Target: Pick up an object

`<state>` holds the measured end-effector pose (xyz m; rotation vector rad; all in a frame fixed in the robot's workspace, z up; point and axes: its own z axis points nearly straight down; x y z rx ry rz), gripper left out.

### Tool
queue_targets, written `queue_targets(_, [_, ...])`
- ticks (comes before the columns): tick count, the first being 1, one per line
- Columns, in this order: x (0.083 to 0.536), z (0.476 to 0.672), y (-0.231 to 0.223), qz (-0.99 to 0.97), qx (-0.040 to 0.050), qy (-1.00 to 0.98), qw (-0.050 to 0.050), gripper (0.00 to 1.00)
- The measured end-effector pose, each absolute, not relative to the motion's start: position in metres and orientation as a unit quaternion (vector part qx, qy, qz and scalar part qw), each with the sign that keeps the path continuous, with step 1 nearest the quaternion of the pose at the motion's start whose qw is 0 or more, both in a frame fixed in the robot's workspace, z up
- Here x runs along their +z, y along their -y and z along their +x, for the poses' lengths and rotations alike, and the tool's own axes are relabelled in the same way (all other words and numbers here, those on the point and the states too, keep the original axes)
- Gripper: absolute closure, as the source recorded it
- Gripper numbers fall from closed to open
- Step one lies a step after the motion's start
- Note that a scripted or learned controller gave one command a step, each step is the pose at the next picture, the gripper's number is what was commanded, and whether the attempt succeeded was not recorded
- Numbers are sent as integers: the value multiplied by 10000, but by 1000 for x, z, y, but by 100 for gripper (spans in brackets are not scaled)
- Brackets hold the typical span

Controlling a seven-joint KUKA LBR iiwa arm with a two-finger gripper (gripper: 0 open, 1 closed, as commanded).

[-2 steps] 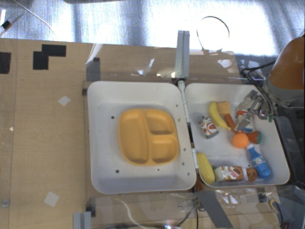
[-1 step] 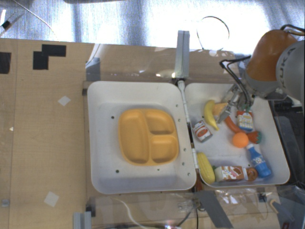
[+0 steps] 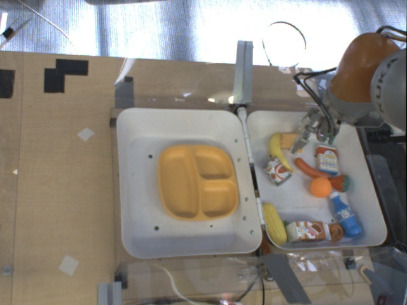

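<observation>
The camera view shows no label clear enough to read. The left bin (image 3: pixel 137 234) holds a yellow divided plate (image 3: pixel 197 182); the right bin (image 3: pixel 375 224) holds a banana (image 3: pixel 278 152), corn (image 3: pixel 274 223), an orange (image 3: pixel 320 187), a blue bottle (image 3: pixel 345 215) and small cartons. The gripper (image 3: pixel 310 133) hangs over the right bin's far end beside the banana; whether its fingers are wide or narrow I cannot tell.

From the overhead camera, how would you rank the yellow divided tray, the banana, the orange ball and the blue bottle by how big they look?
Largest to smallest:
1. Yellow divided plastic tray
2. Yellow banana and blue plastic bottle, which look too alike to rank
3. Round orange ball
</observation>
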<state>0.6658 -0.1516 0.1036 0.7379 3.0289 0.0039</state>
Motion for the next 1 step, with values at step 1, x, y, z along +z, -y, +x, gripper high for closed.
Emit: queue_targets(1, [177, 631, 99, 4672, 30, -8841, 58, 100])
